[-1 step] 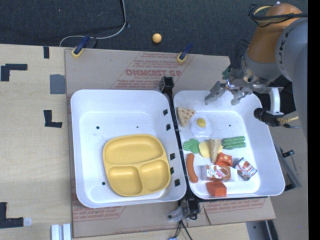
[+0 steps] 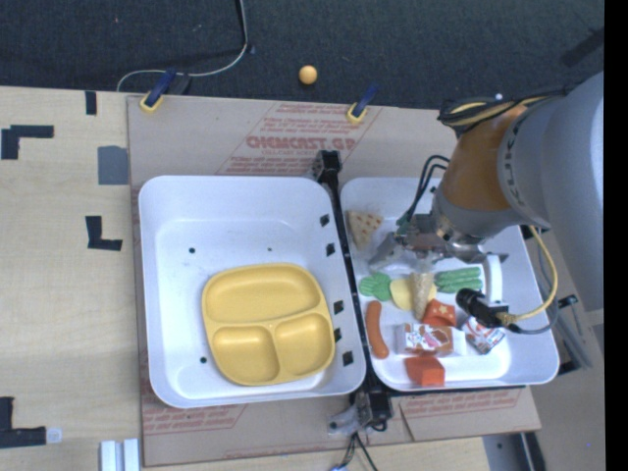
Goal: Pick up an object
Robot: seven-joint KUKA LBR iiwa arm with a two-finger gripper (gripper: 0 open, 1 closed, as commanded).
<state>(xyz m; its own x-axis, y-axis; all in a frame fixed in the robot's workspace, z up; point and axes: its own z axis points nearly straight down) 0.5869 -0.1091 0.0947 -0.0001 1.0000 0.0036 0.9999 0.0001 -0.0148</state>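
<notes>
The tool (image 2: pixel 424 248) hung low over the right bin's (image 2: pixel 530 366) toy food, reaching stage; its grip state was unclear; next, descend onto one piece

Grey arm (image 2: pixel 564 155) enters from desk's right edge, bent downward. Orange band (image 2: pixel 481 165) sits above wrist. Hand (image 2: pixel 424 248) points down and toward desk's left, low over the right half; finger state unclear.
</notes>
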